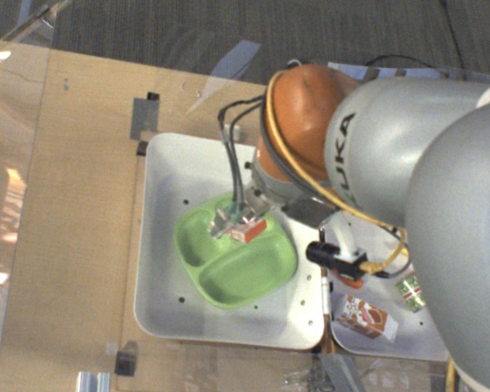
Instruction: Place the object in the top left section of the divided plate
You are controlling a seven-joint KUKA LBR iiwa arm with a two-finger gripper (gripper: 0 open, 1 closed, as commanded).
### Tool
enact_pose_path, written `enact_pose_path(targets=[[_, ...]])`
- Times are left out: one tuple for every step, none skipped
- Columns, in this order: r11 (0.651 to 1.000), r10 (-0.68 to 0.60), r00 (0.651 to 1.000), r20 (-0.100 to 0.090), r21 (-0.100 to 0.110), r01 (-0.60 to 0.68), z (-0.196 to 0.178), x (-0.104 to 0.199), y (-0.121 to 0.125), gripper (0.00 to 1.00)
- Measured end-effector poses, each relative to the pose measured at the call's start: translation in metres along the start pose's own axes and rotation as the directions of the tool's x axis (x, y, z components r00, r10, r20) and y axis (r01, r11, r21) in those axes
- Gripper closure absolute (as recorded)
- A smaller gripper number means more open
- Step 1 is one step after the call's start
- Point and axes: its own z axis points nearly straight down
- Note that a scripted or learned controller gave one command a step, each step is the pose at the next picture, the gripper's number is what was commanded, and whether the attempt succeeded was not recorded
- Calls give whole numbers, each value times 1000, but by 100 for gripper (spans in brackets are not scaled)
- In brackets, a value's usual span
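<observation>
A green divided plate point(236, 260) lies in the left white bin point(164, 225). My gripper point(235, 223) hangs over the plate's upper part, reaching in from the right under the orange band of the arm. A small red and white object point(250, 230) sits right at the fingertips, over the plate's upper section near the divider. Whether the object rests on the plate or is pinched by the fingers is hidden by the wrist.
The right bin point(386, 346) holds a red and white carton point(363, 318) and a small green, red and white packet point(411, 291). The grey arm covers most of the right bin. Bare bench lies to the left of the bins.
</observation>
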Motion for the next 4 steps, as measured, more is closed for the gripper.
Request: enact_pose_path(targets=[[1000,0,1000,0,0,0,0,0,0,0],[931,366,931,1,0,-366,-18,-33,48,0],[799,601,799,2,2,-601,-9,-86,-35,0],[690,724,690,1,3,-724,-10,-23,-54,0]])
